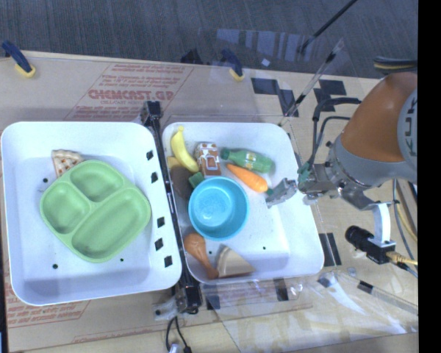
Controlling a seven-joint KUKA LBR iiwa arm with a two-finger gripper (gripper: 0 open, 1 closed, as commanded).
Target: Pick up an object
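Note:
The right bin (298,237) holds a blue bowl (217,207), a yellow banana (180,150), an orange carrot (248,177), a green bottle (246,159), a small brown-and-white toy (207,158), a brown drumstick-like piece (198,248) and a tan wedge (234,262). My gripper (281,192) hovers over the bin's right side, just right of the carrot and the bowl, with nothing seen between its fingers. The arm reaches in from the right.
The left bin (29,271) holds a green divided plate (95,209) and a waffle-like piece (65,160) at its upper left. A black divider (164,197) runs between the bins. Cables and a clear panel lie right of the bins.

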